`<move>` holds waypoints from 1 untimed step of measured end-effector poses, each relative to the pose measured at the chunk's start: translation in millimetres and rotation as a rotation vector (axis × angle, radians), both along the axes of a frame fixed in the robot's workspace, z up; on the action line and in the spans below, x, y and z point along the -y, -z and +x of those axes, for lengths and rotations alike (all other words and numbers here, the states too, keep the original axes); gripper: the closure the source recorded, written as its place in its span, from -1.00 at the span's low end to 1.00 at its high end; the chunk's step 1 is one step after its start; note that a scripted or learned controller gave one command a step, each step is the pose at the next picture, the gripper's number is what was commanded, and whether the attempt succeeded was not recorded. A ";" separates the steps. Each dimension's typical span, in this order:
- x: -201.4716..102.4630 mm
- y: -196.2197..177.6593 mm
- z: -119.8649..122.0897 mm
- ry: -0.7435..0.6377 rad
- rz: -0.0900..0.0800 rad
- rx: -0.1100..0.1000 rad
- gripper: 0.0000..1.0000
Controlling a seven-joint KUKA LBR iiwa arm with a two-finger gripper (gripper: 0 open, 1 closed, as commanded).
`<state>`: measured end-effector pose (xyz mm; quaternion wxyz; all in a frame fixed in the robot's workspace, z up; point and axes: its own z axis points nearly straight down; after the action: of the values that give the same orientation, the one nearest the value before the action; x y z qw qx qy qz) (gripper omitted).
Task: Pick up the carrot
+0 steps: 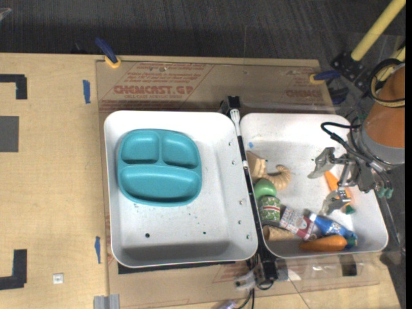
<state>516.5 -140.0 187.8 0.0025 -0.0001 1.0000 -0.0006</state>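
Two white bins sit side by side on the bench, and the right bin (302,131) serves as the landmark here. The gripper (333,180) hangs over the right half of that bin, its two metal fingers (322,163) spread apart, one toward the bin's far side and one toward its near side. A small orange piece (331,179) shows in the gap between them, but I cannot tell whether the fingers press on it or merely stand on either side of it. The arm (386,131), with its orange band, comes in over the bin's right rim.

The carrot (323,243) lies flat against the bin's near wall, toward the near-right corner, well apart from the gripper. Just behind it lies a blue tube (333,226), touching or nearly touching it. A green bottle (267,201) rests along the bin's left wall, and a tan piece (270,174) lies beside it toward the bin's middle. A small packet (293,220) sits between the bottle and the tube.

Left of the right bin, the left bin (174,237) holds a teal tray (159,166) with three compartments, set toward its far side
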 end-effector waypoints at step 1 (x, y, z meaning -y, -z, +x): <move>55.6 96.2 85.6 -0.044 -0.004 0.014 -1.00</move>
<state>602.2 -195.6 91.6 0.0094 -0.0220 0.9997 -0.0027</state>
